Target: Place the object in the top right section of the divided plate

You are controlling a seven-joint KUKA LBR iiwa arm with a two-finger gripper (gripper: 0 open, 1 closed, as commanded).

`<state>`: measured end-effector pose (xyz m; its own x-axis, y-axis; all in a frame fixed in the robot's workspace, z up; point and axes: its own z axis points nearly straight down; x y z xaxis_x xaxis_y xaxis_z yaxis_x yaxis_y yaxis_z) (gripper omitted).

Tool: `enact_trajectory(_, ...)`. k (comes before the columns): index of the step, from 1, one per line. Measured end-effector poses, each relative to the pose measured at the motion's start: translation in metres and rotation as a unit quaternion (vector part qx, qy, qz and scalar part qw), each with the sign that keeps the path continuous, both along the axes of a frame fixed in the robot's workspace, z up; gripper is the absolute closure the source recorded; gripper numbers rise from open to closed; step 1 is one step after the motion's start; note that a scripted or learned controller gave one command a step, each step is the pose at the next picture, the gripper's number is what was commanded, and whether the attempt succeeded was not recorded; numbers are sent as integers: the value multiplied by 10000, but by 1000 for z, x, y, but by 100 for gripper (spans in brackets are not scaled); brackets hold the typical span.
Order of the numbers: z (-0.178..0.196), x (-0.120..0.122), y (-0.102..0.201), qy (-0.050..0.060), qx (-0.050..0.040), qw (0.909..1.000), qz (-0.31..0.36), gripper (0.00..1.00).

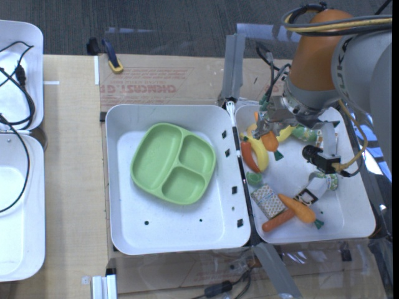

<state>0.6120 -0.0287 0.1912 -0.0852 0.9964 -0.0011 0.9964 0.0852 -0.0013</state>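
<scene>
Arm dips into the right bin, jaws low over the toy food pile: carrot, banana. Can't tell their opening or any hold. Green plate waits at nine o'clock, sections bare.

Single fixed camera, mounted above the bench, looking down at a slant. Mid distance: both shallow white plastic bins fit in frame, left bin near centre, right bin toward the right side. Far end of the scene sits at the top, where a strip of dark grey carpet floor shows beyond the light wooden benchtop. Near bench edge runs along the bottom. The grey arm with orange band enters from the right, close to the lens, looming large at upper right. Another white tray's rim is cut by the left border.
</scene>
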Motion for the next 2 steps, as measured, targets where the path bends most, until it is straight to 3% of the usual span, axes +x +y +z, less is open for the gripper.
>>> enact_trajectory(1, 0, 0, 0, 1, 0, 10000, 0, 0)
enact_trajectory(2, 9, 0, -1, 2, -6, 10000, 6, 100)
